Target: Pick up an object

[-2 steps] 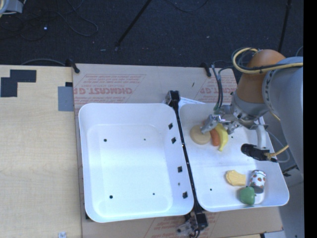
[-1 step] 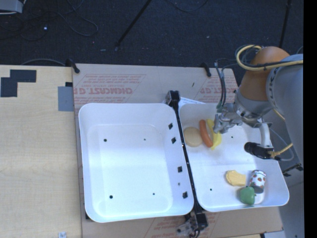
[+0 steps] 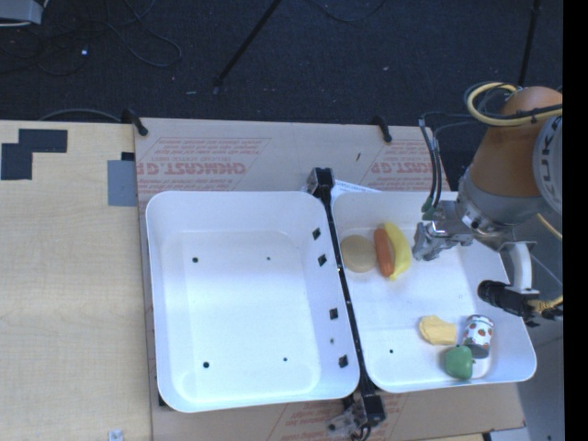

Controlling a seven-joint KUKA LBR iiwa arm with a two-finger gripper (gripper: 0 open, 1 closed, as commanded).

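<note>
White right bin [image 3: 501,274], fingers [image 3: 427,243] perhaps just beside banana [image 3: 398,246]

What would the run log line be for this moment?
arm: over right bin | gripper: beside yellow-orange item, nothing seen held | left bin: no pick yet

Grey jointed robot arm [image 3: 501,200] with a broad rounded orange band [image 3: 514,150] above the wrist. Yellow looped cable [image 3: 485,95] at the upper section; black cables run alongside. Silver metal two-finger gripper [image 3: 430,239]. Black cylindrical side fitting [image 3: 505,296].
</note>
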